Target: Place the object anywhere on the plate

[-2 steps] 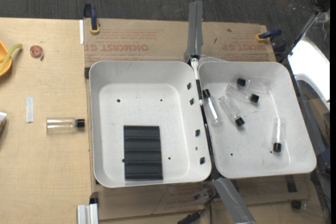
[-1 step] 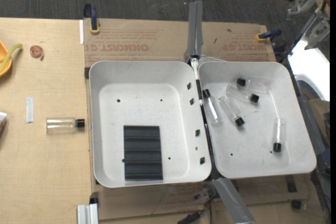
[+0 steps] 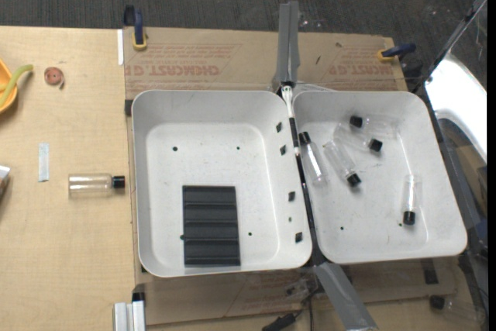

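Observation:
A dark ribbed rectangular plate [image 3: 210, 226] lies flat in the left bin [image 3: 155, 120], near its front wall. The right bin [image 3: 442, 167] holds several clear plastic vials with black caps. One vial [image 3: 311, 159] lies against the bin's left wall. Another vial [image 3: 342, 160] lies slantwise near the middle, its cap pointing toward the front. A third vial [image 3: 408, 201] lies near the right wall with its cap at the front end. More black-capped vials [image 3: 366, 132] lie toward the back of that bin. None of the vials touches the plate.
Both bins rest on brown cardboard [image 3: 209, 66] held by clamps [image 3: 133, 21] at the back. On the wooden bench to the left lie a spare clear vial [image 3: 93, 183], a small white strip [image 3: 43, 163], a pink disc [image 3: 53, 76] and an orange bowl [image 3: 6, 87].

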Robot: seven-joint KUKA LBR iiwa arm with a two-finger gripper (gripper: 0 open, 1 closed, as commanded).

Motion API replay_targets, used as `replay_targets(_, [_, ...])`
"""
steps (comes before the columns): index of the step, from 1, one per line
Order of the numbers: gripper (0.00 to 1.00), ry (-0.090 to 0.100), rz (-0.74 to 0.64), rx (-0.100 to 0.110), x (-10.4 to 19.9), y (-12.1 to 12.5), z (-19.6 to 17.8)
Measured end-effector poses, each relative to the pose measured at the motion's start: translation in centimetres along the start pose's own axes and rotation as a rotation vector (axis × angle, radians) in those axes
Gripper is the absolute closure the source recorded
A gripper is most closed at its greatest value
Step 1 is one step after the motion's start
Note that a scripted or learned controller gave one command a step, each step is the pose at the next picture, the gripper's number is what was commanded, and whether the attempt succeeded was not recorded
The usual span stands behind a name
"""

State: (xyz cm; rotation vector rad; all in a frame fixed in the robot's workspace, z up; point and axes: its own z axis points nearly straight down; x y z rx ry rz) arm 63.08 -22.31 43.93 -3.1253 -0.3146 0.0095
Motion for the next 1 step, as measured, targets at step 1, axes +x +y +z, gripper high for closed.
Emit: replay_targets(1, [0.0, -0.001, -0.007, 0.0, 2.7, -2.7, 1.28])
